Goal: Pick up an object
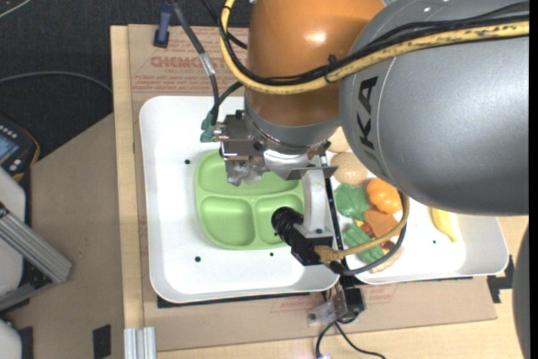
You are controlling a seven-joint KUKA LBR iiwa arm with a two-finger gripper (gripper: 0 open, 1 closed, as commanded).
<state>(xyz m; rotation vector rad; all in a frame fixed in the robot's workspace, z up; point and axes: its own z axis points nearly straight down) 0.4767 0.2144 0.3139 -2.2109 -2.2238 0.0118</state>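
A light green divided tray (227,219) lies in the left white bin (168,206). The arm's orange band and grey wrist hang right over it, and the gripper (244,172) points down at the tray's upper part. The wrist hides the fingertips. In the right bin (479,256) I see a small heap: an orange fruit-like piece (383,196), a green leafy piece (350,201), a pale beige piece (351,173) and a yellow banana-like piece (444,223).
The big grey arm link covers most of the right bin. Cables loop from the wrist over the left bin's top edge. A black camera part (294,235) hangs over the tray's lower right corner. Cardboard lies under both bins.
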